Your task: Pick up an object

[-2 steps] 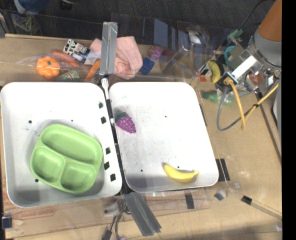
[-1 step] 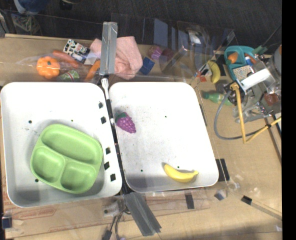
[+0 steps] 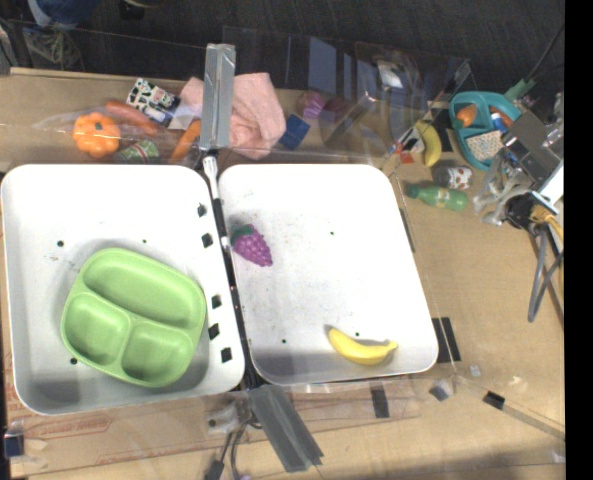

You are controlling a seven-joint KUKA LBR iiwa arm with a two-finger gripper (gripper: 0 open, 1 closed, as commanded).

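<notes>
Near the front edge of the right bin [image 3: 326, 198], a yellow banana [image 3: 361, 347] is seen lying flat, its curve opening toward the back. A bunch of purple toy grapes [image 3: 253, 246] is found well apart from it, close to the bin's left wall. In the left bin [image 3: 76, 208], a green divided plate [image 3: 133, 315] is laid at a slant toward the front, with three compartments shown upward.

Behind the bins, on the table [image 3: 476, 298], a pink cloth [image 3: 251, 108] is bunched beside a grey upright bar [image 3: 217, 93], and an orange pumpkin-like toy [image 3: 96, 135] is set further left among smaller items that cannot be told apart. To the right of the bins, a small green bottle [image 3: 438, 197] is laid on its side, with a teal container [image 3: 481, 123] behind it. At the right edge, a tangle of metal parts and cables [image 3: 521, 183] is cut off and cannot be made out clearly. Reflections from clear sheeting blur the area behind the right bin.
</notes>
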